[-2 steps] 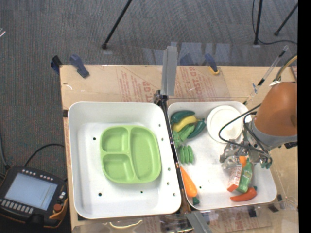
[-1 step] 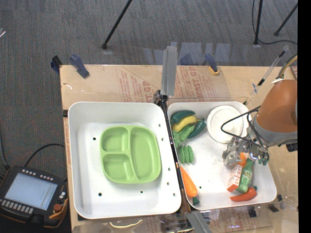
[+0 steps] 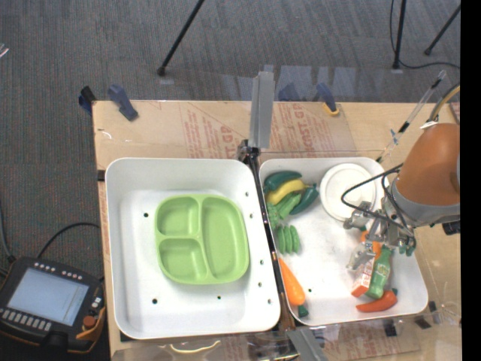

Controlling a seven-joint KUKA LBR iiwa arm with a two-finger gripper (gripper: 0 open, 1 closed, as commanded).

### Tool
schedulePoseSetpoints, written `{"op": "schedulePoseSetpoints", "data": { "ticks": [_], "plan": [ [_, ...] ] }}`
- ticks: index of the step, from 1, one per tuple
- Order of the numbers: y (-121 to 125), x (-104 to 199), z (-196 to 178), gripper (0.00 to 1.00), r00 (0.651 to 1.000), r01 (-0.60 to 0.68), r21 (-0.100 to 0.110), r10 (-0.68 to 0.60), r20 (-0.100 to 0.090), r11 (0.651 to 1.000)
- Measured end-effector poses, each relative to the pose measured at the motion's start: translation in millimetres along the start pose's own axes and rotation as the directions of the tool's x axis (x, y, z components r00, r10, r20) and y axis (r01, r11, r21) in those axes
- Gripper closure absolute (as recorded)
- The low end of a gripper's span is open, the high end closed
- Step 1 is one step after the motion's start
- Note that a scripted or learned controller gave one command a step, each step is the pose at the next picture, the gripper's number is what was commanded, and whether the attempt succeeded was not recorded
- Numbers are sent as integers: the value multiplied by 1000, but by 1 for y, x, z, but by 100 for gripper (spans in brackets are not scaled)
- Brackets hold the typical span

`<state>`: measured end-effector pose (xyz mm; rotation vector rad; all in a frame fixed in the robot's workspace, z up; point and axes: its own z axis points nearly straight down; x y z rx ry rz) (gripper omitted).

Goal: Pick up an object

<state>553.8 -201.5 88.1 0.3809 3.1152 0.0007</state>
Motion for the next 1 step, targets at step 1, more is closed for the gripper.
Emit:
{"op": "schedulePoseSetpoints", "data": {
  "ticks": [1],
  "plan": [
    [2,-1,-11,100,1000,6,0,-6,4,1000]
  ]
}}
